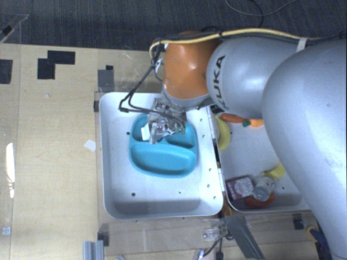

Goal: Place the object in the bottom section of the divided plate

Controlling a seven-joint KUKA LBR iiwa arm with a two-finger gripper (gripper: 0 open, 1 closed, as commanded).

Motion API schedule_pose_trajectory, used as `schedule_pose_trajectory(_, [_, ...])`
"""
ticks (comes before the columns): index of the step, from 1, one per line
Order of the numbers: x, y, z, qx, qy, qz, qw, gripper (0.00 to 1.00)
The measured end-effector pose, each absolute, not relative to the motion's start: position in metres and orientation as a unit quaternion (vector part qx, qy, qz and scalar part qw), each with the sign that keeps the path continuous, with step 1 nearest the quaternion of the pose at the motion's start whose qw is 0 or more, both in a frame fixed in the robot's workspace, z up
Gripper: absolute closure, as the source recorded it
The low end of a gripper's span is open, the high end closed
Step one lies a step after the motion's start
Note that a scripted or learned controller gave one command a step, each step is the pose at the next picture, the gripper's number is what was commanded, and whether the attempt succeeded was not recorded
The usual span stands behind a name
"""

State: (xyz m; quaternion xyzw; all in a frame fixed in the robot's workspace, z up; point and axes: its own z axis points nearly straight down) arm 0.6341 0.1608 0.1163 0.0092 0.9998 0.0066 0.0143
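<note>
Blue divided plate (162, 153) in left white bin (116, 161), gripper (162, 128) over its upper sections, small white object (144, 132) just left of gripper, long axis unclear, finger state cannot be told.

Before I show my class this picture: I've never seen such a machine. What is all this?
It is one photo from a camera fixed above a bench, looking down at a slant. The big grey and orange shape is a robot arm reaching in from the right. Its gripper hangs over a blue divided plate in the left white bin. A small white thing lies at the plate's upper left beside the gripper; I cannot tell whether it is held. The right bin holds a banana, a carrot, a red packet and other small items.
</note>
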Motion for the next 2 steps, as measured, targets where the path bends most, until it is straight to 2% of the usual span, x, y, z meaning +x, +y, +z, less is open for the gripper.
schedule_pose_trajectory(1, [0.597,0.234,0.112,-0.133,0.991,0.0036,0.029,1.0])
schedule_pose_trajectory(2, [0.604,0.236,0.186,-0.386,0.923,0.0014,0.006,1.0])
